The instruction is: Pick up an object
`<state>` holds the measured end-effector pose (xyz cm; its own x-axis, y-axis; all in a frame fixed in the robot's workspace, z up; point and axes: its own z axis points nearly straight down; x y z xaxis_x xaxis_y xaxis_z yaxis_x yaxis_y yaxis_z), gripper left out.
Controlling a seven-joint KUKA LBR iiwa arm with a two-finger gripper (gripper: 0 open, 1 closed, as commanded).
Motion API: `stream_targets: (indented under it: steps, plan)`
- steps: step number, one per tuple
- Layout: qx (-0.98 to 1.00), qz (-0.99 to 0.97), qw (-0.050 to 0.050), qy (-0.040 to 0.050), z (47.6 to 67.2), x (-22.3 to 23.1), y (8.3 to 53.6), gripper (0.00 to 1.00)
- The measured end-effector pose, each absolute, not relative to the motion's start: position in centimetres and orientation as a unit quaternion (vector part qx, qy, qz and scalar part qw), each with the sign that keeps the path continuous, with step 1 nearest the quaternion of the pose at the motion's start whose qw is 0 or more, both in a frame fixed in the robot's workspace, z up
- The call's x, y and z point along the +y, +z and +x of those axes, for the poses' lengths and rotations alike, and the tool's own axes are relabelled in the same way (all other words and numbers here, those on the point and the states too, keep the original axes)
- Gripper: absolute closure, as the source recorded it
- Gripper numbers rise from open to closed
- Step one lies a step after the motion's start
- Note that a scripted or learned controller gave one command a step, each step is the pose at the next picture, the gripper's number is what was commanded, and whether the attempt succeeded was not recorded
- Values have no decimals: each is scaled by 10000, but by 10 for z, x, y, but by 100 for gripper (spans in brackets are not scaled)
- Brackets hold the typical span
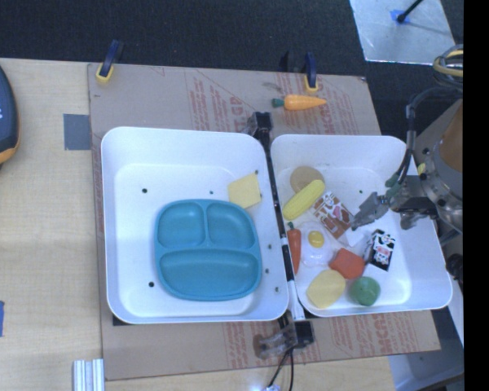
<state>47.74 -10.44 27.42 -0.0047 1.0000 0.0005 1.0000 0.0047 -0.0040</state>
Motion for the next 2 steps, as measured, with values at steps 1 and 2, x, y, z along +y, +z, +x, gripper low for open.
stream_targets:
  steps: [1,2]
  plan:
    - [-7102,-7040,4,17,548,-111,235,0]
    - [-7082,-7060,-13,9,564,-99,107,0]
